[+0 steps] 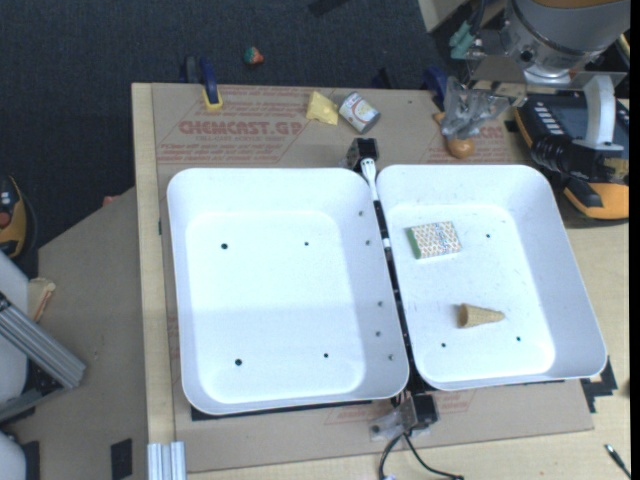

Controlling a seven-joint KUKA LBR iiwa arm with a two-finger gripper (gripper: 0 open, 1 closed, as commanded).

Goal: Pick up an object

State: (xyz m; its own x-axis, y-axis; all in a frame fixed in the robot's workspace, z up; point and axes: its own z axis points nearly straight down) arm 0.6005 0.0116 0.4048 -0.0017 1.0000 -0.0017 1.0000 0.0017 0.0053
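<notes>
The right bin holds two things: a small patterned box in its upper left part, and a tan cone lying on its side lower down. My gripper hangs beyond the far rim of the right bin, over the cardboard, well above and away from both things. Nothing shows between its fingers. The arm's grey wrist with its orange band fills the top right corner.
The left bin sits beside the right one, a black strip between them. On the cardboard behind lie a yellow wedge, a small white box and a tan round item. Black and yellow gear stands at the far right.
</notes>
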